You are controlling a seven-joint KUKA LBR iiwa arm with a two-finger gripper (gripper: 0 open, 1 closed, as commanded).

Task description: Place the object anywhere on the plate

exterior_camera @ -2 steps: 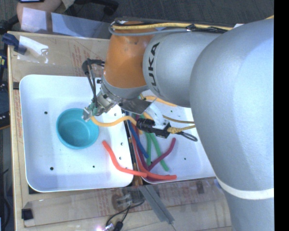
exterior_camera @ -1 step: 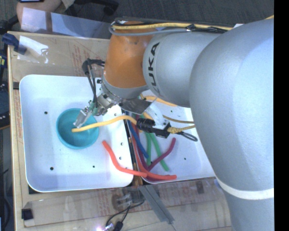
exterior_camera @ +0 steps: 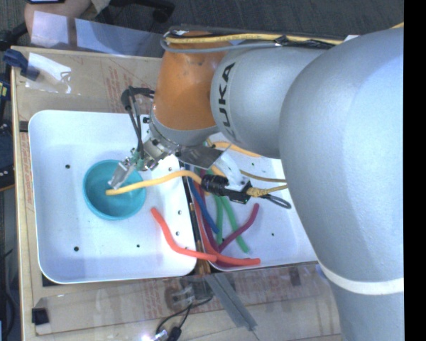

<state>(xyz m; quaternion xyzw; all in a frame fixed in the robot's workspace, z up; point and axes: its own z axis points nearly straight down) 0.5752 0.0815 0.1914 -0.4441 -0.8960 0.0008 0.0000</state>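
Yellow flexible rope (exterior_camera: 153, 181) is pinched in the small metal pincer (exterior_camera: 133, 164); its end lies over the round blue plate (exterior_camera: 99, 194).

Pretty sure I'm driving this in a robotics lab: KUKA arm (exterior_camera: 305, 98) hanging over white bins (exterior_camera: 57, 190) on a plywood counter (exterior_camera: 92, 69), cables trailing around.

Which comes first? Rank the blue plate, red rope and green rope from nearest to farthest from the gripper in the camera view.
1. Blue plate, left bin, right under the gripper.
2. Red rope, draped across the bins' shared edge, toward the view's bottom.
3. Green rope, right bin.
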